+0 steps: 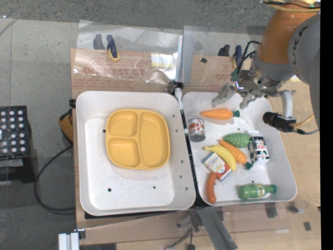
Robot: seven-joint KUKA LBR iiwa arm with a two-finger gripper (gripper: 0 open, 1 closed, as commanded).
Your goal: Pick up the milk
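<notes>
The grey arm with its orange band hangs over the far end of the right-hand white bin (289, 184), and the tool (240, 94) sits there with its fingers splayed wide, nothing between them. This looks like the approach step: the pick has not begun. The target, the small black-and-white milk carton (259, 149), lies toward the right wall of that bin, nearer the camera than the tool and well apart from it.

Around the carton it is crowded. A bumpy green vegetable toy (237, 139) lies just to its left, with an orange carrot (235, 152) and a yellow banana (221, 155) beyond that. A second orange carrot with a green top (218, 114) lies between the tool and the carton, and a green plastic bottle (255, 191) lies on the carton's near side.

Next, by the look of it, the tool must travel toward the camera, past that second carrot, line its fingers across the carton's narrow sides and drop straight down. The risk is a finger landing on the green vegetable toy.
</notes>
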